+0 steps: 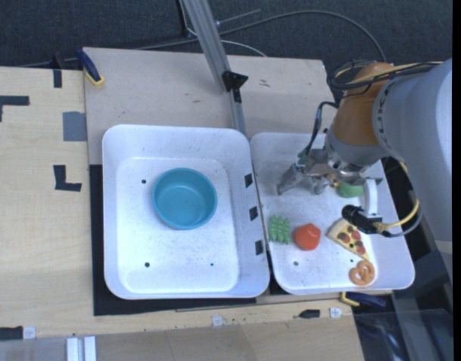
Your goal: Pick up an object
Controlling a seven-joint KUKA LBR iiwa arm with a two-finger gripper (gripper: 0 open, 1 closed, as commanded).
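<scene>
My gripper [302, 186] hangs low over the upper middle of the right bin [320, 275]. Its fingers are spread open with nothing between them. A green ridged block [279, 229] lies just below it, next to a red-orange rounded toy [307, 236]. To their right lie a pizza-slice toy [350, 238] and a brown pretzel-like ring [362, 274]. A small green object [351, 189] peeks out from under the wrist, partly hidden.
The left bin [113, 201] holds a blue bowl [185, 197]. A slanted metal pole [215, 43] comes down to the gap between the bins. The arm's grey body and orange band [362, 119] cover the right bin's upper right corner.
</scene>
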